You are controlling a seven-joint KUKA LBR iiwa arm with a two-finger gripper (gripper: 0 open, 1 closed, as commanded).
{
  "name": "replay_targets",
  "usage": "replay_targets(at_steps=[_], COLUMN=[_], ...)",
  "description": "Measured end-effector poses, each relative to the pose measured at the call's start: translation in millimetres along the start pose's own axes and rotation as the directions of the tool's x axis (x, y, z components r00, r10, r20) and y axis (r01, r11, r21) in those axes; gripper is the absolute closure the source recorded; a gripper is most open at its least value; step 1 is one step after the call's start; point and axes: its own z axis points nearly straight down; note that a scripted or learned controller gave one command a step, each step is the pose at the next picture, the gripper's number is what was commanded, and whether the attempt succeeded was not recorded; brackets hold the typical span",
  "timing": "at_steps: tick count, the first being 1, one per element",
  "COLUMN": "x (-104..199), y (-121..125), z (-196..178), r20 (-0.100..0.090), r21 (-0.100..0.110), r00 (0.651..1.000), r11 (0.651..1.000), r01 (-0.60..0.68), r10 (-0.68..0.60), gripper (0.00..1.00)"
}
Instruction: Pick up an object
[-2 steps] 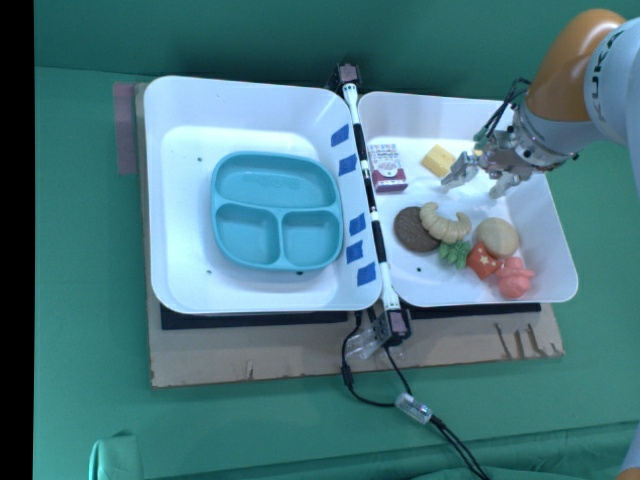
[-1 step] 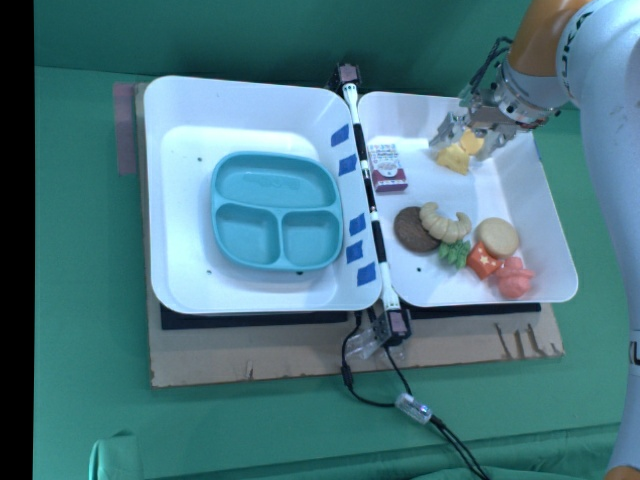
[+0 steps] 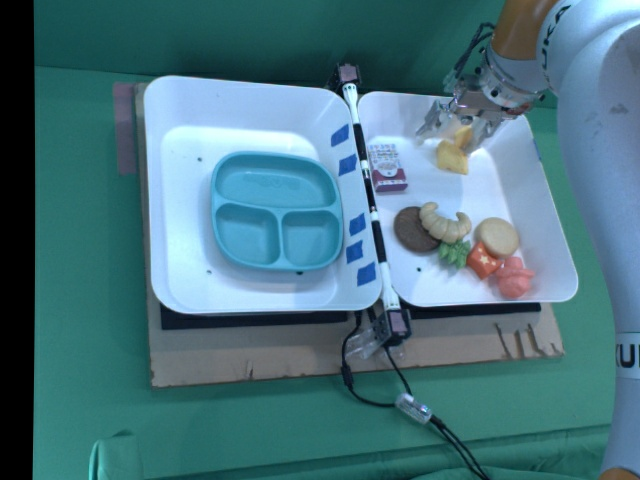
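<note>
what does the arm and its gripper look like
The arm is thick, rounded and light grey, with an orange band above the wrist and dark lettering on the casing. A thin cable runs along the wrist. The gripper is a small metallic grey unit with slim fingers.

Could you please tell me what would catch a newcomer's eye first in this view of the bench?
Probably the teal divided plate lying in the left bin. Next, the cluster of toy food in the right bin: a brown cookie, a croissant and a pink piece toward its near edge. At the far end, the claw sits at a yellow piece.
</note>
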Motion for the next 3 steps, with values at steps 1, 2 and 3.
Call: replay_targets(at_steps=[1,2,3], x=[14.4,28.4,39.1], y=[-0.2,-0.4,-0.5], z=[-0.2,-0.4,-0.7], r20=[0.002,0.003,0.003], r21=[0.001,0.001,0.002], r00=[1.000,1.000,1.000], r11=[1.000,1.000,1.000], r01=[-0.001,-0.003,-0.003], r10=[0.001,0.003,0.003], gripper=[0.00,0.00,0.00])
